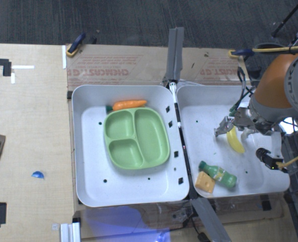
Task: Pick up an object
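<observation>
Over the right bin: gripper (234, 130) sits low above the bin floor, at mid-depth and nearer the right wall than the divider.
Gripper state: two metal fingers (222, 128) are spread apart, one on each side of the banana's upper end; contact with the fruit cannot be confirmed.
Banana (235, 140): yellow, lying on the floor of the right bin, its upper end between the spread fingers, its lower end pointing toward the bin's front edge.
Wrist and arm (280, 84): grey wrist housing directly behind the gripper, orange band above it, grey link rising toward the right edge of the view; the arm leans in over the right wall of the right bin, tool pointed down and to the left.
Cables: black and yellow leads run along the arm and loop down beside the wrist near the right wall.
Right bin (199, 110): shallow, white, touching the left bin along the centre divider.
Green bottle (219, 174): lying on its side near the front edge of the right bin, well apart from the gripper.
Yellow block (205, 183): touching the bottle, at the front-left corner of the right bin.
Left bin (86, 150): white, holds a green divided plate (137, 137) at its centre.
Carrot (129, 104): orange, lying at the plate's back rim, near the back wall of the left bin.
</observation>
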{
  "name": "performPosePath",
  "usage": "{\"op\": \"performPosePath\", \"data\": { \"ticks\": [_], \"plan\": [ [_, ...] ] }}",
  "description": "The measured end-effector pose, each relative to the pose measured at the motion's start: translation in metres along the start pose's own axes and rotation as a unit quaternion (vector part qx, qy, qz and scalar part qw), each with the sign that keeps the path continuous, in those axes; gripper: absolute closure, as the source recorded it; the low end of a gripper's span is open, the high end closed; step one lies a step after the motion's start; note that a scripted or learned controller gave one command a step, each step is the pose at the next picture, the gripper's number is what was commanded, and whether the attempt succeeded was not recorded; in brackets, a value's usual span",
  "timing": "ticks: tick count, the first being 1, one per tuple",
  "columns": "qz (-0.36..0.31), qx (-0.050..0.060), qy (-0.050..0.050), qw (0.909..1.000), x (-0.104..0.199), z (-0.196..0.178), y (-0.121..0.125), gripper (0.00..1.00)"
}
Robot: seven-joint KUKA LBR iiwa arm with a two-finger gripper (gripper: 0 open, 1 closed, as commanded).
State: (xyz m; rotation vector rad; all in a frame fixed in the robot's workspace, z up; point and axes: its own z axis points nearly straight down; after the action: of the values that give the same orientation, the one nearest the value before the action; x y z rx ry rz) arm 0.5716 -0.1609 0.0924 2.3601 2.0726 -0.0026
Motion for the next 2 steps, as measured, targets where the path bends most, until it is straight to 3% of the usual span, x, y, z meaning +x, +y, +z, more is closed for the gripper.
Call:
{"op": "performPosePath", "data": {
  "ticks": [1, 2],
  "plan": [
    [0.002, 0.001, 0.0, 1.0, -0.001, -0.009, 0.0, 1.0],
    [0.007, 0.001, 0.001, 1.0, 0.025, -0.014, -0.01, 1.0]
  ]
}}
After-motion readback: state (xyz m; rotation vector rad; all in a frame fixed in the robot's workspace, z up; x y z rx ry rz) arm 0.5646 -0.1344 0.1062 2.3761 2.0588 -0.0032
